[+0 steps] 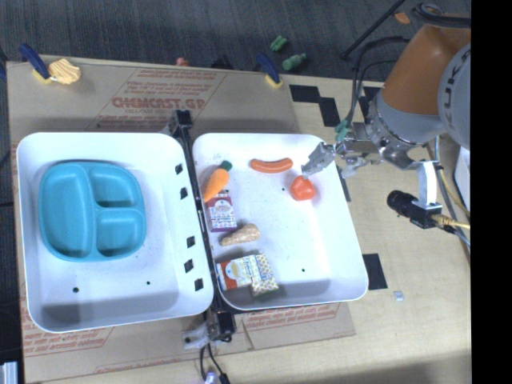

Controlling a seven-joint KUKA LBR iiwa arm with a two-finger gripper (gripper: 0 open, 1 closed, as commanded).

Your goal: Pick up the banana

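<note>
Two white bins lie side by side; the right bin (344, 238) holds all the loose pieces. Seven things are in it:
- one orange carrot (214, 184) at its left wall, near the top
- one small red-and-white carton (222, 212) just below the carrot
- one sausage (271, 165) near its top rim
- one red round piece (302, 188) just below and right of the sausage
- one tan piece (240, 234), oblong, at its middle left
- two packs touching at its lower left: an orange-white carton (230, 274) and a yellow-patterned pack (263, 274)

Which of these is the banana cannot be told for sure; the tan piece comes closest in shape.

The left bin (32, 294), touching the right bin's left wall, holds one blue tray (92, 209) with three compartments.

The gripper (318, 159) is over the right bin's upper right corner, just above the red round piece and right of the sausage, well apart from the tan piece. How far it is open cannot be told.
</note>
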